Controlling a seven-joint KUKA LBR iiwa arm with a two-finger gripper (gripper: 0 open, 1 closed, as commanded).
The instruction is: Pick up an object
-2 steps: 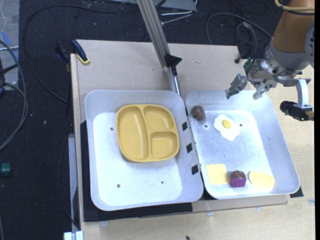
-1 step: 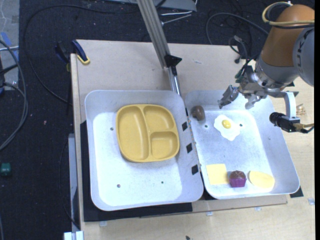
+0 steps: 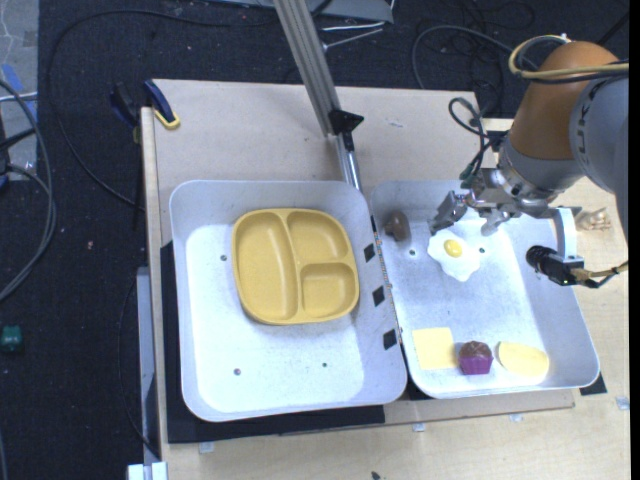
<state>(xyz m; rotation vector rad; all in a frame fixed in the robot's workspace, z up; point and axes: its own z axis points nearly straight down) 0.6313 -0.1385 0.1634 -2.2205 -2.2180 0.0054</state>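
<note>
My gripper (image 3: 468, 220) hangs over the back of the right bin (image 3: 560, 338), open, with its two fingers spread and nothing between them. Just in front of the fingertips a toy fried egg (image 3: 456, 256) lies on the bin floor. A small brown lump (image 3: 397, 227) rests to the egg's left, near the bin's back left corner. Along the front of that bin lie a pale yellow square slice (image 3: 434, 348), a purple piece (image 3: 475, 358) and a yellow rounded piece (image 3: 523, 360), side by side.
The left bin (image 3: 200, 308) holds a yellow divided plate (image 3: 296, 266). A slanted metal pole (image 3: 310, 53) reaches down to the seam between the bins. Black clips (image 3: 381, 290) line the seam. A black cable part (image 3: 548, 261) hangs off the wrist at the right.
</note>
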